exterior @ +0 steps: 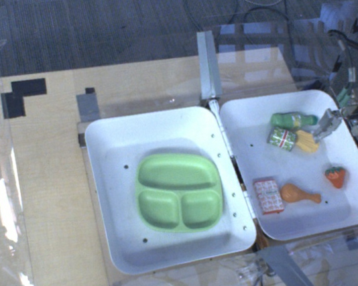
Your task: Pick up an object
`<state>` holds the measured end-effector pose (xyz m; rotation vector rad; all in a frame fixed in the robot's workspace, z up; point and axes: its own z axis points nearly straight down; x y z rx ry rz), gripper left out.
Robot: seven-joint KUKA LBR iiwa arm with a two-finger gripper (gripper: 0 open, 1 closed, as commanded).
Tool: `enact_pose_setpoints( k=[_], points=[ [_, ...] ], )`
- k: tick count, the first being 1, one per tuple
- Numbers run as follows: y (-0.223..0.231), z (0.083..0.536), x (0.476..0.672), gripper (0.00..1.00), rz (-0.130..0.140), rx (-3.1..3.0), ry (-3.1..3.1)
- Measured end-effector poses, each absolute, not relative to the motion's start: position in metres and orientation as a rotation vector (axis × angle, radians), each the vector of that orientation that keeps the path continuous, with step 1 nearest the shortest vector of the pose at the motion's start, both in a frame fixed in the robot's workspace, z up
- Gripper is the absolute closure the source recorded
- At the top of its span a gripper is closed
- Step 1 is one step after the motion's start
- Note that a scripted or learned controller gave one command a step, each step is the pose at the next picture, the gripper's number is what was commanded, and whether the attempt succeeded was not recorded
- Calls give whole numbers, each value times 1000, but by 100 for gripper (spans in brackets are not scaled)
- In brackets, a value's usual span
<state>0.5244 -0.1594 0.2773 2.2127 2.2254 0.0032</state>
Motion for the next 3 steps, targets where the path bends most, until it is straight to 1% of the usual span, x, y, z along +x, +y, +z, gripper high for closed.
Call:
enact_pose_setpoints(
  k=[1, 2, 3],
  points=[
    [-147, 191, 565, 0, 3, 2113, 2321],
    [-145, 113, 621, 0, 4, 2239, 2199],
    [-136, 98, 620, 0, 22, 2119, 2286]
  ],
)
